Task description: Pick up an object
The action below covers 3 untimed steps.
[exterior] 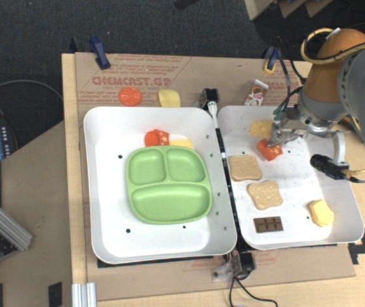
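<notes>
pincer (275, 139): down in right white bin (342, 226), tips at small red toy piece (270, 150); grip state unclear
red piece: right bin, upper left, beside yellow wedge (259, 128)
left bin (99, 190): green divided plate (168, 185)

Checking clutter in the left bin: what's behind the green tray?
Behind the green divided tray, at its far edge, a red-orange toy and a yellow piece poke out. The tray covers their near parts and whatever lies underneath.
</notes>
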Available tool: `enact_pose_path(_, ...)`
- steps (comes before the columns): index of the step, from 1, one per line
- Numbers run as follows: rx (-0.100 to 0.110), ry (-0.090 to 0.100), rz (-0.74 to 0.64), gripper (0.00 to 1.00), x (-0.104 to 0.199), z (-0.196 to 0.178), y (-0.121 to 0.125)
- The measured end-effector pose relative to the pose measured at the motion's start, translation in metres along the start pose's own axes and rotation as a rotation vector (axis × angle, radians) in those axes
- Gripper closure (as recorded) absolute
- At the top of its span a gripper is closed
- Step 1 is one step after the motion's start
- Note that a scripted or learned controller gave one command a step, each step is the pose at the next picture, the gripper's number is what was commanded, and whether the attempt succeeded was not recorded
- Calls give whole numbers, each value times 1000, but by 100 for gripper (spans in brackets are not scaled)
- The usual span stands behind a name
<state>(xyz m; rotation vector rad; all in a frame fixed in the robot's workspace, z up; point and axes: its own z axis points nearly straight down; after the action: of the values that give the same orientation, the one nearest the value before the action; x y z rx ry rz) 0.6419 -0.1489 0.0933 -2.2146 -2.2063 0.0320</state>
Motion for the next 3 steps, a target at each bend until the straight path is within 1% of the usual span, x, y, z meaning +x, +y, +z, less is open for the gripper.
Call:
enact_pose_path(1, -26, 2, 1, 100, -60, -49, -29)
enact_pose_path(2, -28, 6, -10, 100, 2, -79, -28)
enact_pose_path(3, -25, 4, -5, 0, -1, -76, -29)
